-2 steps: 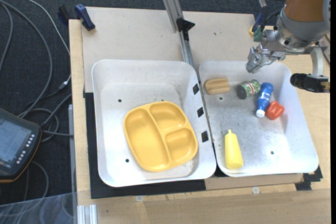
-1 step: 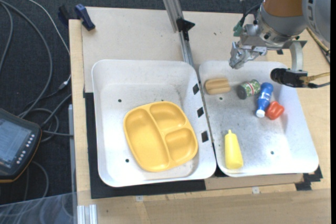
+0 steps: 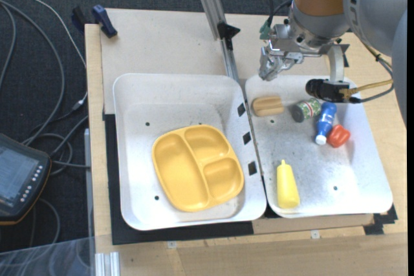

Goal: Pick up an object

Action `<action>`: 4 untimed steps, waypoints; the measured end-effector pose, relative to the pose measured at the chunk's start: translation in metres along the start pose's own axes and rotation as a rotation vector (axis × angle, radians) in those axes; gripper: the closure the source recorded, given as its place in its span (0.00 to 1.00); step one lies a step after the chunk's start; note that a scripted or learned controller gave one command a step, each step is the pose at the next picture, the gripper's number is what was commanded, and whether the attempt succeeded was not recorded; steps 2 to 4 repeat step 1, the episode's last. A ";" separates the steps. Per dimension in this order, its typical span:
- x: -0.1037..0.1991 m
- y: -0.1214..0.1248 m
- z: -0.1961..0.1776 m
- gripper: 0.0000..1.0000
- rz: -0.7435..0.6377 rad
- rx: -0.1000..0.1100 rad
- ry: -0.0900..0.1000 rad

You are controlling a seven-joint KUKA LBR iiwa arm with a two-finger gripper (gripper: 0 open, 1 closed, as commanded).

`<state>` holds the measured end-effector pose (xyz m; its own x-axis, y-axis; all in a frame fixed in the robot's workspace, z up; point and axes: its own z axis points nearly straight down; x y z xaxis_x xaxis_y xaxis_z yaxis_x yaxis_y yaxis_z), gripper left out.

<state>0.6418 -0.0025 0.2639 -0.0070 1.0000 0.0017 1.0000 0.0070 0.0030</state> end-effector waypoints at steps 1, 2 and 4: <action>0.056 0.011 0.022 1.00 0.001 0.004 0.000; 0.056 0.011 0.022 1.00 0.001 0.004 0.000; 0.056 0.011 0.022 1.00 0.001 0.004 0.000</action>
